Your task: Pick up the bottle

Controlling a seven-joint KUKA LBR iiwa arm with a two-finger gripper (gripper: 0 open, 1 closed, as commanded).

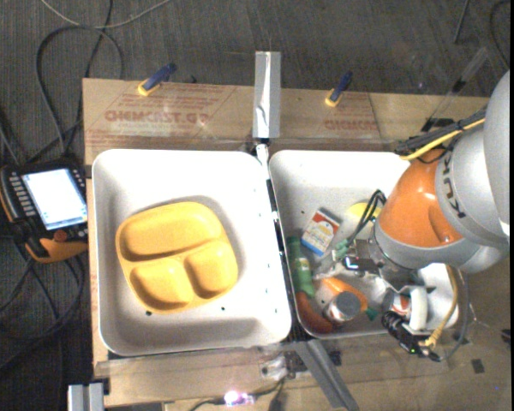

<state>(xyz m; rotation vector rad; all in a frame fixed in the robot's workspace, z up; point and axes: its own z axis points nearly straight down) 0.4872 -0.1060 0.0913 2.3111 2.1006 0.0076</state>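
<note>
A green bottle lies along the left wall of the right bin, lengthwise with the wall. My gripper hangs low over the bin's middle, just right of the bottle, with the orange wrist band above it. Close under the gripper lies a pale object with an orange round end. The arm hides the right part of this bin.
A small red, white and blue carton and a yellow ball lie behind the gripper. An orange item sits in the front left corner. The left bin holds a yellow divided tray.
</note>
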